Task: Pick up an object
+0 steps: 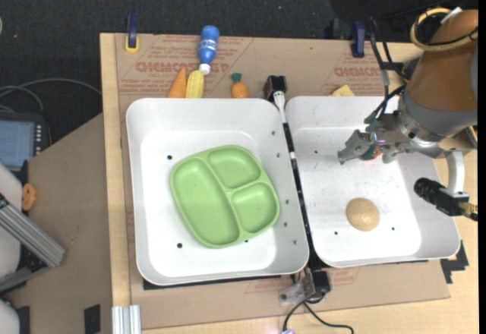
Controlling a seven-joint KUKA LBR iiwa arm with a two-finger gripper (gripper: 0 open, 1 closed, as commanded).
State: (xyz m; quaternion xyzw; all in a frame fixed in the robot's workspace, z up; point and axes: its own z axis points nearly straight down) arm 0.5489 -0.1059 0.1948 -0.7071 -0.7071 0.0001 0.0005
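A round tan lump [363, 214] lies in the right white bin [326, 241], towards its front. My gripper [367, 152] hangs over the back half of that bin, above and behind the tan lump, with its fingers spread open. A small red-orange thing [370, 151] shows between the fingers [346, 155]; I cannot tell whether they touch it. A green divided plate [224, 194] lies in the middle of the left white bin [144, 173].
Behind the bins on the bench lie a blue-capped bottle [207, 46], a yellow corn cob [195, 83], two orange carrots [177, 84] and a black part [275, 86]. The arm's orange band [448, 67] looms at the right. A black fitting [437, 194] sits by the right bin's edge.
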